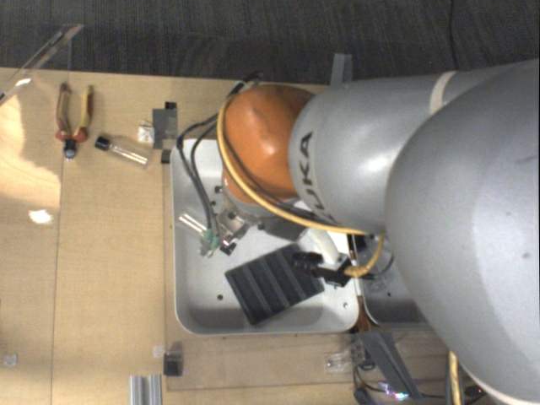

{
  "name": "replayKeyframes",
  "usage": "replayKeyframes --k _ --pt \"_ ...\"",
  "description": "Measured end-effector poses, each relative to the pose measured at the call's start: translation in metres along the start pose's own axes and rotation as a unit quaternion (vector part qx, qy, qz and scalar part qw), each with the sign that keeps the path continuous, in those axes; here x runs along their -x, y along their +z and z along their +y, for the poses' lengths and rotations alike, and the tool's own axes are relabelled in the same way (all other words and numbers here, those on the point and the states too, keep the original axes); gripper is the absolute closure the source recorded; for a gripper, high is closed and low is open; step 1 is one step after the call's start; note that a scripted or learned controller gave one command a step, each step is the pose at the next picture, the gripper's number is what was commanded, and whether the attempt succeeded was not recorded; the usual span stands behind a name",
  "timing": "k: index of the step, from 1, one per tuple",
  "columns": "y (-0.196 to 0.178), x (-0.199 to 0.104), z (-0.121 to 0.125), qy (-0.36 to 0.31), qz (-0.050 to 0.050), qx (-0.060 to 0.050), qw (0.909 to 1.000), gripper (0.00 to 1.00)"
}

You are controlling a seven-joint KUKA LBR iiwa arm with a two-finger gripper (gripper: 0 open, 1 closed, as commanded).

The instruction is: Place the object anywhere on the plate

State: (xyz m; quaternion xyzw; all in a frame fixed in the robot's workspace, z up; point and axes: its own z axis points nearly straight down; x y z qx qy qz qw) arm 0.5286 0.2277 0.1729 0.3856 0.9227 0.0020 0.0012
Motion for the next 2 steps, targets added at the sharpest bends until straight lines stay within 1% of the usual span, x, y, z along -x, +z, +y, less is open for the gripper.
replayKeyframes --k 1,2 --pt "-0.089 0.051 0.022 -0.069 -0.002 0.001 0.9976 1.0" --pt "-0.029 -0.022 -0.03 -0.052 0.0 0.0 0.9987 1.0"
